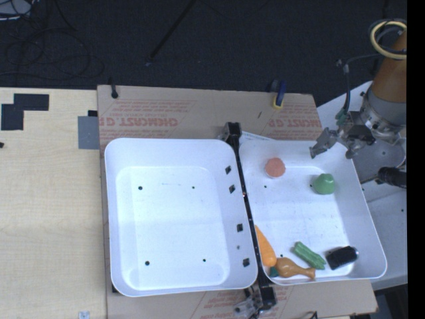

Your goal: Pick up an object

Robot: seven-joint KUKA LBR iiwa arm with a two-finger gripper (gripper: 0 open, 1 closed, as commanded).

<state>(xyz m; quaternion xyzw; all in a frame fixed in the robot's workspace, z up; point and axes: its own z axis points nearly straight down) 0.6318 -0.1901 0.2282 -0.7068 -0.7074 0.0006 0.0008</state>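
- The claw [330, 142] hangs over the far right corner of the right bin [369, 241], at the end of the grey arm with its orange band [390, 72]; nothing is seen between its fingers. Whether they are spread or pressed together I cannot tell from here.
- Candidate things all lie in the right bin. A pink ball [275, 167] sits near the far edge; a green rounded piece [324, 183] lies just beside the claw, apart from it.
- Along the near edge: an orange carrot-like piece [265, 245] against the divider, a tan piece [294, 268], a green pod-like piece [309, 255] and a black block [341, 256], closely grouped.
- The left bin [114, 178] holds nothing to pick.
- Judgement: the claw stands high, presumably poised before descent; the green rounded piece is the nearest target, and the crowded near-edge group risks a fouled grasp.
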